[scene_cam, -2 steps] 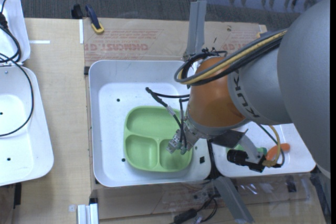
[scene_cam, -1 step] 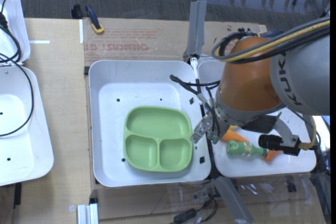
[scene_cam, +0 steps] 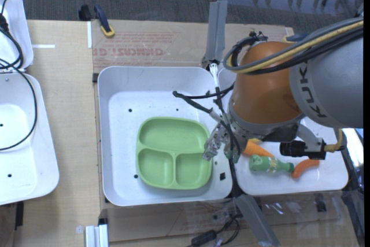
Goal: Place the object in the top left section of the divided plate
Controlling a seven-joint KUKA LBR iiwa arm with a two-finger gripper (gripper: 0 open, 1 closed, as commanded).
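A light green divided plate (scene_cam: 170,135) lies in the left white bin (scene_cam: 115,124), with one wide section at its far side and two smaller ones at its near side; all three sections look bare. My gripper (scene_cam: 212,146) hangs at the plate's right rim, over the seam between the two bins, under the big orange wrist band (scene_cam: 266,84). I see no object in it. In the right bin (scene_cam: 324,182) lie an orange carrot-like piece (scene_cam: 257,149), a green bottle (scene_cam: 269,165) and a second orange piece (scene_cam: 306,166).
Black cables (scene_cam: 193,98) loop from the wrist over the left bin's far right corner. The arm covers most of the right bin. A grey upright post (scene_cam: 217,32) stands behind the bins. White trays with a black cable (scene_cam: 17,124) sit at the far left.
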